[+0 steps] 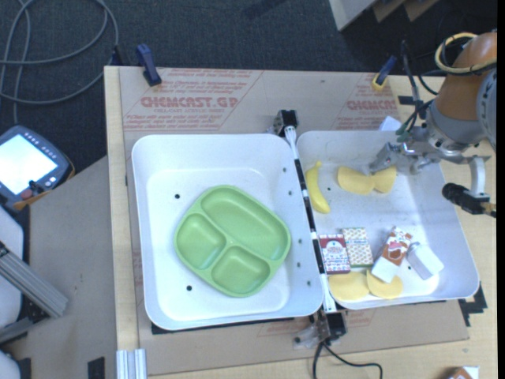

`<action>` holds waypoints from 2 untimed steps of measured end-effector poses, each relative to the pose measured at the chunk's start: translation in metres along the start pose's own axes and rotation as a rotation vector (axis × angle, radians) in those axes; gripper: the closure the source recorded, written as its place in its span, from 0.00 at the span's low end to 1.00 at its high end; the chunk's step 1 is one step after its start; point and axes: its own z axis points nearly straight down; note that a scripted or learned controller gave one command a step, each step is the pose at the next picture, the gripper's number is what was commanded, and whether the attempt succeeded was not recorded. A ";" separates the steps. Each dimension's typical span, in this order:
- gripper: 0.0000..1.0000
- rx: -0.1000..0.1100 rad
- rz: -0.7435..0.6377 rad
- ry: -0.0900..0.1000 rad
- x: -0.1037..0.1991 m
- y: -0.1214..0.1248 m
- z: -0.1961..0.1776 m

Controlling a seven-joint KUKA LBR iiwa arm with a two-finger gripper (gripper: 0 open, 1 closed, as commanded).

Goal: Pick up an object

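Open floor between banana (317, 188) and cartons (345, 251)

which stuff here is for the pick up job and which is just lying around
For the job: gripper; banana; yellow pieces; two small cartons; red and white packet; right bin.

Lying about: green divided tray; left bin; blue clamps; cables.

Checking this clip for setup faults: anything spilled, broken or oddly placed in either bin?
Nothing stands out. The green tray lies flat in the left bin; the banana and small boxes lie loosely scattered in the right bin.
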 end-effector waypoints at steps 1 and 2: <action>0.00 0.003 -0.001 0.000 0.007 0.000 0.008; 0.00 0.003 -0.001 0.000 0.015 -0.003 0.008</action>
